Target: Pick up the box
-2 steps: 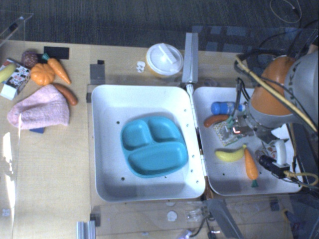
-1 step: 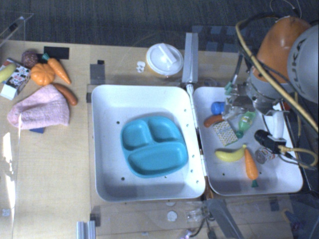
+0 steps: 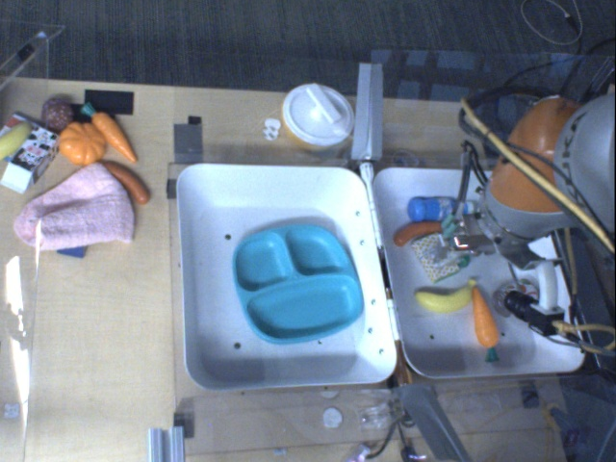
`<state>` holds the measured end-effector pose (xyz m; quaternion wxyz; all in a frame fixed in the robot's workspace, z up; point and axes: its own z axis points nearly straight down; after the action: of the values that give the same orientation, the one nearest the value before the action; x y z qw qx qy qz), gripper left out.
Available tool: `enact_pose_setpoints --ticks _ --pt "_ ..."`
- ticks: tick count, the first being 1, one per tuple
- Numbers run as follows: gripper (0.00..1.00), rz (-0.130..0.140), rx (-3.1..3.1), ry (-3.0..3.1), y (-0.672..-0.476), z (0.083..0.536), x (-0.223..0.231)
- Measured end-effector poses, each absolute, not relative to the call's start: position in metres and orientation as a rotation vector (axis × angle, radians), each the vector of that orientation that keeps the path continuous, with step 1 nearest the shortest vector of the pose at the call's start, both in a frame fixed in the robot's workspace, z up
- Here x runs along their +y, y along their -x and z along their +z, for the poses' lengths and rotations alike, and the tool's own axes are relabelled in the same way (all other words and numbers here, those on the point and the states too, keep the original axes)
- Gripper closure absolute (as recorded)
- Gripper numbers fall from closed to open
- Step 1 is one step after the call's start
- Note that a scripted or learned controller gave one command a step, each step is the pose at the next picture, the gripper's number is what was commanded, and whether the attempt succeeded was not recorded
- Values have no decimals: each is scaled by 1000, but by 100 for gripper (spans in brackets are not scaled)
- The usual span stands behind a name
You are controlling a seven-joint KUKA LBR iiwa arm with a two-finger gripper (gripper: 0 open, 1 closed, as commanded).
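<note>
The pale wooden worktop point(image 3: 96, 354) carries two shallow white bins side by side, so that things can be lifted from one and dropped in the other. The left white bin point(image 3: 207, 287) holds a turquoise plastic divided plate point(image 3: 298, 282), lying flat in the middle. The right white bin point(image 3: 423, 349) holds the small clutter, and the grey arm with its orange band point(image 3: 544, 162) reaches in over it from the right, bent low to work among those pieces. Its end effector point(image 3: 460, 241) hangs just above a small flat patterned box point(image 3: 435, 256), which I take to be the one wanted; it lies on the bin floor between a red sausage point(image 3: 416, 232) and a yellow banana point(image 3: 445, 300). Whether the end effector is gripping or released I cannot tell from here. A blue can point(image 3: 428, 207) lies behind, and an orange carrot point(image 3: 484, 320) sits near the banana.
</note>
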<state>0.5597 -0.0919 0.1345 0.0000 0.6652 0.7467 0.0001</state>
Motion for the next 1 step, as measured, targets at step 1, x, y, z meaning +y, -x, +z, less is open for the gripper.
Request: enact_pose_setpoints --ticks 1 --pt "100 4 2071 -2359 -568 246 -39"
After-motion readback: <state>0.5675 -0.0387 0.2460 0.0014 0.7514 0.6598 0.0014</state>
